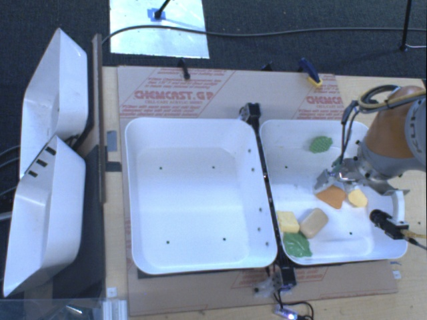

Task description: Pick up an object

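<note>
dark carpet floor (280, 19), shiny metal sheet (159, 19) at top with cable across it, printed cardboard (175, 89) over wooden bench, spare white tubs (47, 159) stacked far left

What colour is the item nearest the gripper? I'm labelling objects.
Orange item, seen in the camera view, just below the gripper.

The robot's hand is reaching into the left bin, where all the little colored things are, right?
Not quite. The camera view shows the hand over the right bin, above the orange piece. The colored things lie there too, like the green one.
</note>
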`<state>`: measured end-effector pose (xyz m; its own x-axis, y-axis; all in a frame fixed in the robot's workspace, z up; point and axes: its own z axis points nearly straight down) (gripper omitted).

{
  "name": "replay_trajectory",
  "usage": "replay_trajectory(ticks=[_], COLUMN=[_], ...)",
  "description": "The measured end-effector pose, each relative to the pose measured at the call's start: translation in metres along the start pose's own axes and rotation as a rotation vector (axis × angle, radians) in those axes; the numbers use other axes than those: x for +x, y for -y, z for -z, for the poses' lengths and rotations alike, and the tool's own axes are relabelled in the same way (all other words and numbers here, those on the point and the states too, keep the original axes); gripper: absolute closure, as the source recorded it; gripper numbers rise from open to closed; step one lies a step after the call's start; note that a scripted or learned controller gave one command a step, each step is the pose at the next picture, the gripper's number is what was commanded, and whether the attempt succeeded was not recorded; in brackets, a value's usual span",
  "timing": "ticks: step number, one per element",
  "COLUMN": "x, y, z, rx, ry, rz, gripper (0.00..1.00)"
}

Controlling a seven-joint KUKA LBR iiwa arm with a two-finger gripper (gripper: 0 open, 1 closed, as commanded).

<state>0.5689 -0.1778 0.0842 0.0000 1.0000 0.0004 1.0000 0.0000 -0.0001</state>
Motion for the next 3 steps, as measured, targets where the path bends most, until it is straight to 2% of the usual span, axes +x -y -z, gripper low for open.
replay_trajectory(ticks=[1,2,3], x=[0.005,-0.008,-0.026], y=[0.014,0.038,-0.022], z=[0.000,0.001,0.000], rx=[-0.001,-0.002,-0.003], ry=[0.001,0.001,0.002], rz=[0.000,-0.001,0.001], gripper=[0.00,0.00,0.00])
